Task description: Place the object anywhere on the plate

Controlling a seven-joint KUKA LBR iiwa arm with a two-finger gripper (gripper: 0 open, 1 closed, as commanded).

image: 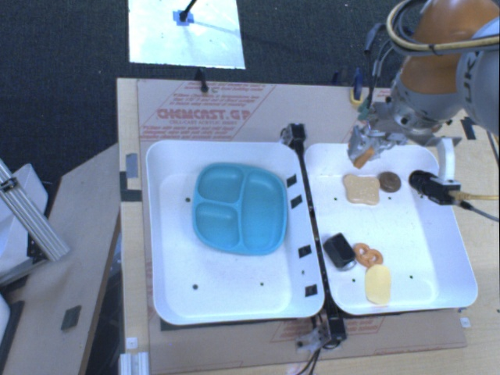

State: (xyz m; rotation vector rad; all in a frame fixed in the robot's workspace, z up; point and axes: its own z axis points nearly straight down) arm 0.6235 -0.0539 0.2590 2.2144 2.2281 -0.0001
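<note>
A blue plate (238, 209) with three compartments lies in the left bin (168, 241). My gripper (362, 155) hangs over the far left corner of the right bin (441, 244), well to the right of the plate. A small orange-brown piece (361, 161) sticks out between its fingertips, lifted off the bin floor. The gripper is shut on this piece.
In the right bin lie a tan toast-shaped piece (362, 189), a brown round piece (389, 182), a black block (339, 250), an orange pretzel (367, 254) and a pale yellow piece (378, 284). A black divider (306, 209) runs between the bins.
</note>
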